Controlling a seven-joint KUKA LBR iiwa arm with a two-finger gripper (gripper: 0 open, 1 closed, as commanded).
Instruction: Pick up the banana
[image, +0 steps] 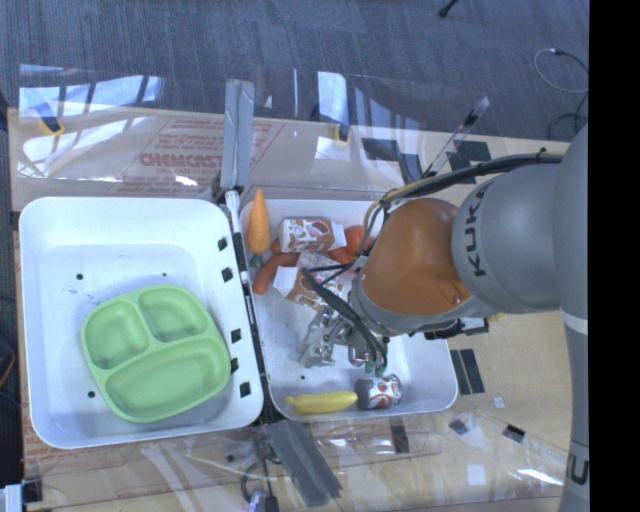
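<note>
The banana (322, 402) lies at the near edge of the right bin (437, 388), its long axis running left to right, one tip toward a can (380, 391) just beside it. The gripper (322, 340) hangs above; I cannot tell its state.

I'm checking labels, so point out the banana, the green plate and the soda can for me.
banana (322, 402): camera view, middle of the yellow peel.
green plate (157, 384): camera view, floor of its largest compartment.
soda can (381, 392): camera view, side of the can.
</note>
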